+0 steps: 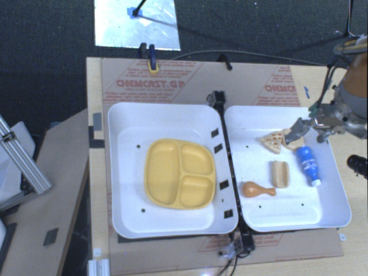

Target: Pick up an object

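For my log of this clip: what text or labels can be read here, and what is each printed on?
"CHEMCAST GP": red print on the brown protective sheet behind the left bin.
Same red print behind the right bin: too blurred to read.
Blue bottle label: too small to read.

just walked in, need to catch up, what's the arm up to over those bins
The grey arm's gripper is low over the right bin, right at a pizza slice toy. Whether it has hold of it cannot be seen. Nearby in that bin lie a blue bottle, a hot dog toy and a drumstick toy. The left bin holds a yellow divided plate.
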